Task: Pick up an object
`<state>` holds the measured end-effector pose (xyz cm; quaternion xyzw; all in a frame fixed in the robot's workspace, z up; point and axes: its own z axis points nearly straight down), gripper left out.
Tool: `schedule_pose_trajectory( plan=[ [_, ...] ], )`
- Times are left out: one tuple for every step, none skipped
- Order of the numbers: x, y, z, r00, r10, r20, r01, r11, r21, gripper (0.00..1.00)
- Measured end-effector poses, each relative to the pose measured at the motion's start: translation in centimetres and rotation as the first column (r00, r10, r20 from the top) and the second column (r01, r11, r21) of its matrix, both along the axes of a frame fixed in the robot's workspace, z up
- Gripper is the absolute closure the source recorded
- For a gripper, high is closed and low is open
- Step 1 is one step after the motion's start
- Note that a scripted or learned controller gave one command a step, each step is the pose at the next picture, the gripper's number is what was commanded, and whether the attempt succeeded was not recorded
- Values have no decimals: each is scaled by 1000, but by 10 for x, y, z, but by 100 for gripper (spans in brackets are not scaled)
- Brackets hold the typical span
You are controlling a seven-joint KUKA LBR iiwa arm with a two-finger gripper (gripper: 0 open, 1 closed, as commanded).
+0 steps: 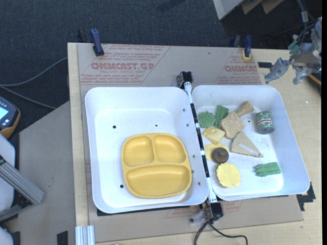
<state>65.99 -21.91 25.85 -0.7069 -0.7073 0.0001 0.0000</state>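
Note:
My gripper (287, 72) hangs beyond the back right corner of the right bin (291, 137), over the bench, open with nothing between its fingers. Several toy foods lie in that bin. Among them are a small green-labelled can (264, 122), a tan slice of bread (233, 124), a green waffle disc (206, 119), a yellow cheese block (214, 134) and a brown doughnut (220, 154). There are also a pale wedge (245, 146), a yellow ruffled disc (228, 175) and a green leafy piece (267, 169).
A yellow divided plate (156, 165) lies in the left bin (102, 137). A black hinge strip (199, 142) runs between the bins. Blue clamps (95, 41) hold the board at the back. A cable (30, 78) trails on the dark floor at the left.

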Motion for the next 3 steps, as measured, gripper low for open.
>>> schedule_pose_trajectory(
  plan=[
    [-13,-3,-144,1000,-1,-13,1,1000,5,0],
    [-37,6,-175,1000,3,-2,-3,1000,7,0],
    [0,48,-173,1000,5,5,-5,1000,-1,0]
  ],
)
